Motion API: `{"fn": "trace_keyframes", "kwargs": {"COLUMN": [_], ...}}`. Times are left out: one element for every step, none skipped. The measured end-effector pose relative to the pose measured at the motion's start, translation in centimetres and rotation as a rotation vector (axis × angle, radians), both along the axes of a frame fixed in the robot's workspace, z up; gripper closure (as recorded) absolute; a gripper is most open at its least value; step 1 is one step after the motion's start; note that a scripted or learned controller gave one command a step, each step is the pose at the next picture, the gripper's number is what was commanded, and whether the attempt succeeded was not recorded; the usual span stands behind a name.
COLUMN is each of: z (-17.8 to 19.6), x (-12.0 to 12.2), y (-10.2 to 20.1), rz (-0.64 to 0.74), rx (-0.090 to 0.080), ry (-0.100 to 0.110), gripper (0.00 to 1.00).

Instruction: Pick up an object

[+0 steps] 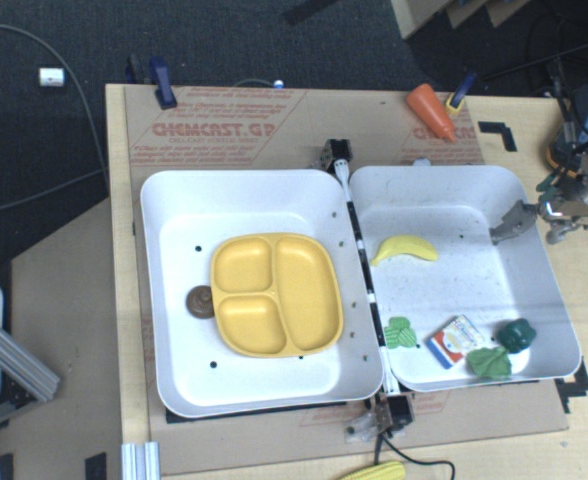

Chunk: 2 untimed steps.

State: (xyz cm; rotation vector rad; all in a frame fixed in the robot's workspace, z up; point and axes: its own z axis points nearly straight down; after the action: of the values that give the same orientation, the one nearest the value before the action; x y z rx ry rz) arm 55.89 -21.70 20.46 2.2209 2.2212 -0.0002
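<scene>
From the overhead camera view, the gripper (pixel 519 220) hangs over the upper right rim of the right-hand shallow white bin (pixel 534 268). Whether the jaws are released or clenched, I cannot tell from this angle, and nothing shows between them, so by my read the pick has not begun.

The candidates all lie in that right bin. A yellow plastic banana (pixel 405 251) sits near the upper left, nearest the gripper though well apart from it. Along the bottom runs a cluster: a small green leafy toy (pixel 399 333), a flat red, white and blue packet (pixel 455 339), a crumpled green cloth-like piece (pixel 490 362) and a dark green rounded block (pixel 517 335), the last three just beside one another. That crowding could foul a grasp; the banana lies alone and looks the easier target.

In the left white bin (pixel 164 268), a yellow three-compartment plastic plate (pixel 276 294) takes the middle, with a small brown round object (pixel 201 302) touching its left edge. An orange bottle-shaped toy (pixel 432 112) lies on the surface (pixel 124 268) beyond the bins, out of the way.
</scene>
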Motion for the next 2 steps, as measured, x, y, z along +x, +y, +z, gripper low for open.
{"fn": "trace_keyframes", "kwargs": {"z": [-8.6, -12.0], "x": [1.6, 2.6], "y": [7.2, 12.7], "rz": [0.001, 0.001], "rx": [0.002, 0.002], "ry": [0.002, 0.003], "gripper": [0.00, 0.00]}}
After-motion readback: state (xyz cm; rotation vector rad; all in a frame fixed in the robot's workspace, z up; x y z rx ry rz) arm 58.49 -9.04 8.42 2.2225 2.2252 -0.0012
